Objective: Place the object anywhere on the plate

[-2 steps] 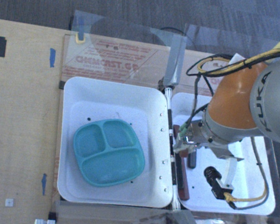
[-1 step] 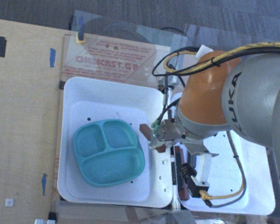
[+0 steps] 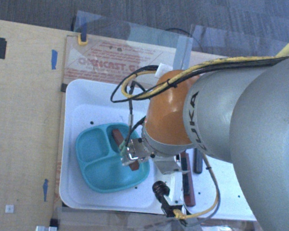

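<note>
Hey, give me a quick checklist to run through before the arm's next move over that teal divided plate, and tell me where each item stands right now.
1. Teal divided plastic plate sits flat inside the white bin: ok.
2. Claw is above the plate's right side: ok.
3. Small reddish-brown block lies over the plate, beside the claw: ok.
4. Block is released and resting on the plate: cannot tell, the wrist hides the contact.
5. Dark stick-shaped items lie right of the plate, apart from it: ok.
6. Yellow and black cables hang clear of the plate: cannot tell.
</note>
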